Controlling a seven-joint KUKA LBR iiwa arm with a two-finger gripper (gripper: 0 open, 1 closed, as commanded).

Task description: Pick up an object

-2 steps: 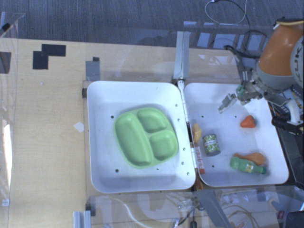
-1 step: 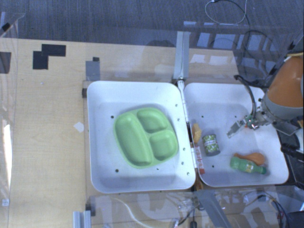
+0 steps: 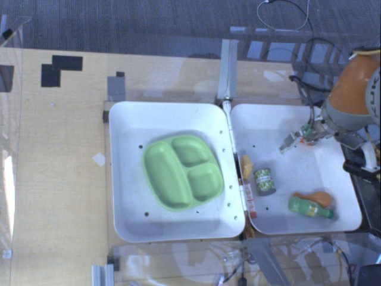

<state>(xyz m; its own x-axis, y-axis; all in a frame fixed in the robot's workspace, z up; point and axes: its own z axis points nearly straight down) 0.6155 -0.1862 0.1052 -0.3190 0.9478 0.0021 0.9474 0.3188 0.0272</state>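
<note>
In the right bin (image 3: 333, 159) lie a small can with a green label (image 3: 264, 181), a green bottle on its side (image 3: 309, 207) and an orange object (image 3: 319, 197) touching the bottle's far side. A slim yellow-orange item (image 3: 245, 163) rests against that bin's left wall. My gripper (image 3: 296, 139) hangs low over the back right part of this bin, reaching in from the right under the orange wrist band (image 3: 351, 88). It is well apart from the can and the bottle. A small red and green spot shows at its tip; I cannot make out what it is.
The left bin (image 3: 128, 159) holds a green divided plate (image 3: 182, 171). A metal divider post (image 3: 227, 70) stands at the back between the two bins. Cables (image 3: 309, 85) trail behind the right bin. Bare wooden bench lies to the left.
</note>
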